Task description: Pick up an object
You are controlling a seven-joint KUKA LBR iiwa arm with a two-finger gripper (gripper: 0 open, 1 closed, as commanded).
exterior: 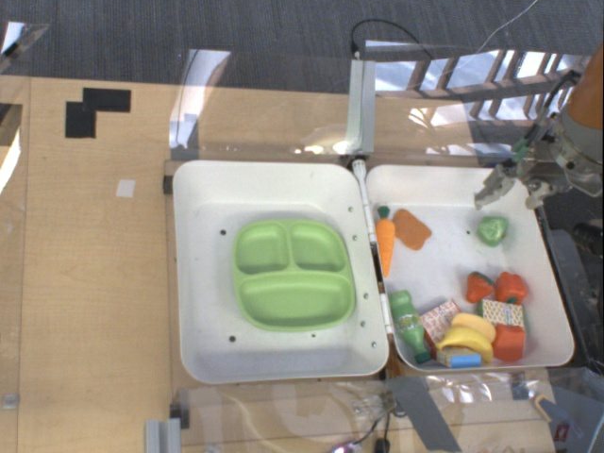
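The claw [514, 185] hangs over the far right corner of the right bin [444, 204], its two fingers spread apart with nothing between them. Just beside it, toward the near side of the bin and slightly toward the divider, lies a small green ball [492, 229], apart from everything else; being round, it offers no long axis to line up with. Judged from this layout, the ball is the nearest candidate for a pick, calling for a short move toward the bin's near side and then a descent. Farther from the claw, against the bin's near wall, a crowded heap holds a banana [472, 332], red pieces [511, 288] and a green bottle [407, 315]. A carrot [385, 241] lies along the divider, beside an orange slab [412, 228]. The left bin [203, 253] holds a green divided tray [293, 274].
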